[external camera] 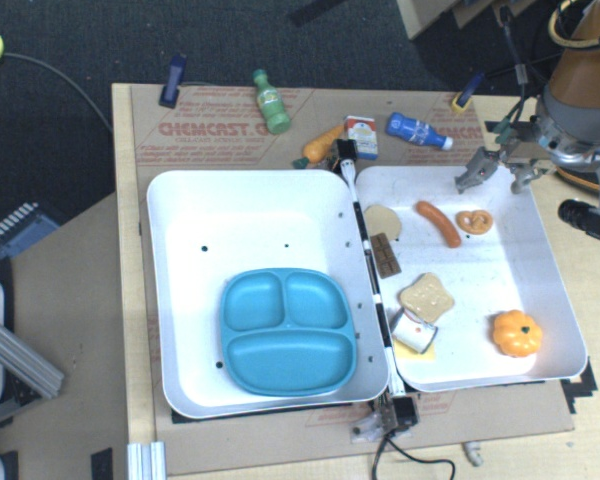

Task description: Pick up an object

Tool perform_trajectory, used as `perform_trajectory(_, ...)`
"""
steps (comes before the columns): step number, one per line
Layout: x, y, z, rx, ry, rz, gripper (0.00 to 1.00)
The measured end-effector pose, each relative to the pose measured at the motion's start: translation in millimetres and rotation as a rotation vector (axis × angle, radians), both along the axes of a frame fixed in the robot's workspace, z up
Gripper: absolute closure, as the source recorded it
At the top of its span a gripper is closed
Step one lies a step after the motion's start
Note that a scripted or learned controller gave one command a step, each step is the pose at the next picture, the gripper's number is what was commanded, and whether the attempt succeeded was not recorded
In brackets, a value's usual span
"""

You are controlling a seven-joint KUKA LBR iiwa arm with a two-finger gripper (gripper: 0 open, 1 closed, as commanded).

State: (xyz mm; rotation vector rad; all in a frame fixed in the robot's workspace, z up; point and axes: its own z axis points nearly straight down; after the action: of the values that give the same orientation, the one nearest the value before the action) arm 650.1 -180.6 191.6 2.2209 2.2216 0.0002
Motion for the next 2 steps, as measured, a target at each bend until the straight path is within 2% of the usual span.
perform_trajectory(1,17,20,-105,-0.001,-0.005,0.002,0.0)
perform_trajectory(2,18,19,-93,-0.006,-0.009,0.003,1.0)
